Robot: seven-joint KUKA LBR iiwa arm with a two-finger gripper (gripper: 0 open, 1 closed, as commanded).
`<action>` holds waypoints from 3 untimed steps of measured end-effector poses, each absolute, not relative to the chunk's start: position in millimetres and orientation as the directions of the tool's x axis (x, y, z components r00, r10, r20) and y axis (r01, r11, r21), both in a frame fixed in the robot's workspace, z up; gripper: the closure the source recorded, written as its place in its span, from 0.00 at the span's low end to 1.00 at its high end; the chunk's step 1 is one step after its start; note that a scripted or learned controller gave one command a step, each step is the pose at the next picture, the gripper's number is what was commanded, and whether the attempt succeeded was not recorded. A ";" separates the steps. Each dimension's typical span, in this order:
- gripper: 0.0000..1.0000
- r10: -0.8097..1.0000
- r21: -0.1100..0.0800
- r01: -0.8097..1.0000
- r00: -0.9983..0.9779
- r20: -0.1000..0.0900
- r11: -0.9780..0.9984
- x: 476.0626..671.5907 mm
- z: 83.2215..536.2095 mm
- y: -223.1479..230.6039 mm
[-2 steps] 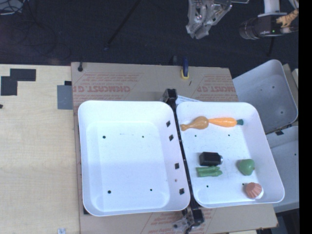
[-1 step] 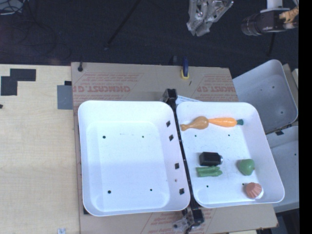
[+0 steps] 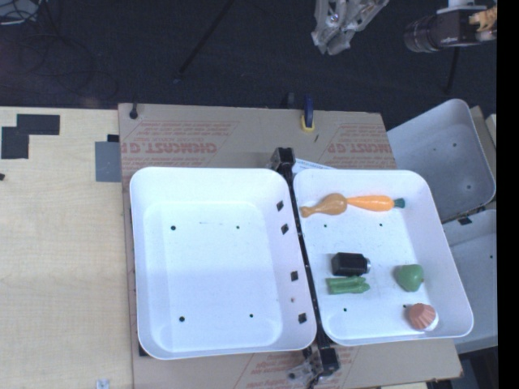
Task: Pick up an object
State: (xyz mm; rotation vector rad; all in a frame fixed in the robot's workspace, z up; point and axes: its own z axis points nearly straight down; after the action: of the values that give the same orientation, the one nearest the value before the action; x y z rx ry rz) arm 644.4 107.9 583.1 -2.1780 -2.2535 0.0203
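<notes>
The pincer [image 3: 339,24] hung high at the top of the camera view, over the dark floor beyond the tabletop [image 3: 57,241], well apart from both bins; its metal fingers pointed down and to the left, with nothing between them, though whether they stood wide or narrow could not be told. All the objects lay far below it in the view, in the right bin [image 3: 442,241]. Nearest the pincer, along the far side of that bin, an orange carrot [image 3: 371,203] lay on its side with its green stub toward the right wall, and a tan pear-shaped piece [image 3: 326,207] touched the carrot's left tip, its narrow stem pointing at the divider between the bins. Nearer the front, a small black block [image 3: 349,262] sat just above a green pod-like piece [image 3: 347,285], the two almost touching. To their right a rounded green object [image 3: 409,277] rested near the right wall, and a pinkish round object [image 3: 421,316] sat in the front right corner. The left bin [image 3: 146,250] stood beside it on a brown board [image 3: 219,136].
</notes>
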 end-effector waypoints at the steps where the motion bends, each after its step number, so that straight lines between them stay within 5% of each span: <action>1: 1.00 0.999 -0.011 0.999 -0.040 -0.004 0.040 645.0 592.1 109.7; 3: 1.00 0.999 0.007 0.999 -0.050 -0.003 0.050 646.9 610.6 113.0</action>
State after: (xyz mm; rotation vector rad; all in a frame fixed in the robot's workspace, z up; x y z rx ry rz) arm 646.9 113.0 610.6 -2.1693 -2.2815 -0.0045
